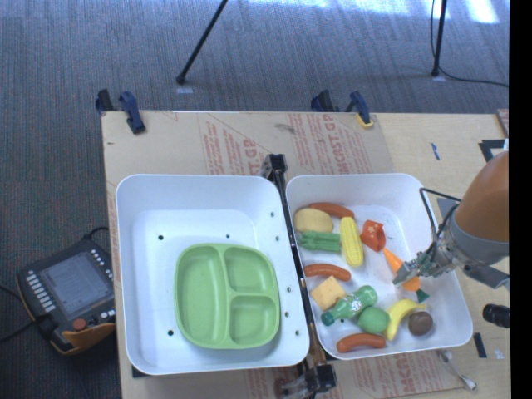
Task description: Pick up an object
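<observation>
The right bin holds several toy foods: a potato, an ear of corn, a red pepper, an orange carrot, a cheese wedge, a green bottle, a banana and a brown ball. My gripper is low over the bin's right side, just right of the carrot. A small orange piece lies right under its tip. I cannot make out whether anything is held.
The left bin contains a green divided plate. Sausages and green beans lie mid-bin on the right. A teach pendant sits left of the bench. Clamps grip the far edge.
</observation>
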`<state>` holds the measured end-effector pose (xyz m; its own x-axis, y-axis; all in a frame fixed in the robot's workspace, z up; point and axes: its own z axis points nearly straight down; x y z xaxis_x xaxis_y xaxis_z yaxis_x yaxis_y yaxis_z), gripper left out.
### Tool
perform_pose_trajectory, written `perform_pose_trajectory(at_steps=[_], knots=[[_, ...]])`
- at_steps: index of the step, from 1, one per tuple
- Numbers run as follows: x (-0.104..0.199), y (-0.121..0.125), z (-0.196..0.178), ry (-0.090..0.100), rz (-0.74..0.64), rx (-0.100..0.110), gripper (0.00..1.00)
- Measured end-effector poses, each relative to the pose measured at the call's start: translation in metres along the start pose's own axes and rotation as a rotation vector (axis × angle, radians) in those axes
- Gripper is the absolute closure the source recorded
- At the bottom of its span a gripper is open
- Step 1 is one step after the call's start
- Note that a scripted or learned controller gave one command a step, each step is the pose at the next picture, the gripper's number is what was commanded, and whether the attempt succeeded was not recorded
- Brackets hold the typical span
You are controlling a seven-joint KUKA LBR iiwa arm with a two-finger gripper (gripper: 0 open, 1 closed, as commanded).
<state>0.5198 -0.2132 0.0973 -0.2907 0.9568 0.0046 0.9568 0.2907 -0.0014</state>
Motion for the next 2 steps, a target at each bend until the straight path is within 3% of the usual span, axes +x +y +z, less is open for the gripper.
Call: perform_pose_trajectory(at_steps=[1, 2], knots=[[0.067, 0.036, -0.022, -0.003, -0.441, 0.000, 1.00], [0.084, 0.073, -0.026, -0.003, -0.016, 0.000, 1.00]])
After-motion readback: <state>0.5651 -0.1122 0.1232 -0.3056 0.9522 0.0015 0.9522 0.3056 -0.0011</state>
